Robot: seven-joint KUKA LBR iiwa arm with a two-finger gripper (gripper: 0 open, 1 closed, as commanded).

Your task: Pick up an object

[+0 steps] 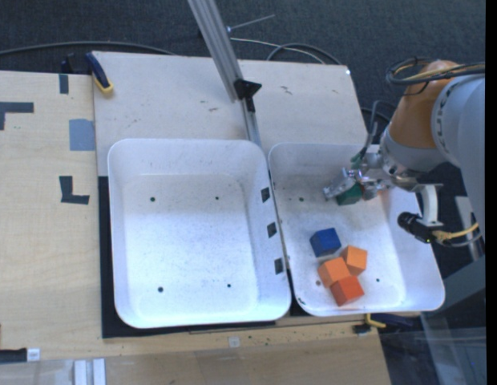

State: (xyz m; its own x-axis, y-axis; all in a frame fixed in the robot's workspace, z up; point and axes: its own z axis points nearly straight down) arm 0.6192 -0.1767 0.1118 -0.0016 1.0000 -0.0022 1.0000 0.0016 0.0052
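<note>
We take the likely targets to be the small blocks lying in the right bin [409, 295], toward its near end: a blue block [325, 241], and just nearer than it a tight cluster of an orange block [357, 258] on the right, another orange block [335, 270] to its left, and a red-orange block [347, 290] nearest of all. The three warm-coloured ones seem to touch or almost touch; the blue one sits just apart on the far side. We judge them to be light, stiff cubes with flat faces, unlikely to deform or break, though smooth sides could slip from a shallow pinch. The blue block looks the easiest to take, across two opposite flat faces, since it has free space on its left and far sides. The clustered blocks leave little room for a finger between them.

The gripper [347, 189] is low over the far half of the same bin, near its right wall, well apart from the blocks. Something green [350, 196] shows at its tip, but we cannot tell whether that is a held object or part of the tool, nor how wide the hand stands. The grey arm [461, 127] with its orange band reaches in from the right. The left bin [120, 215] sits alongside.
</note>
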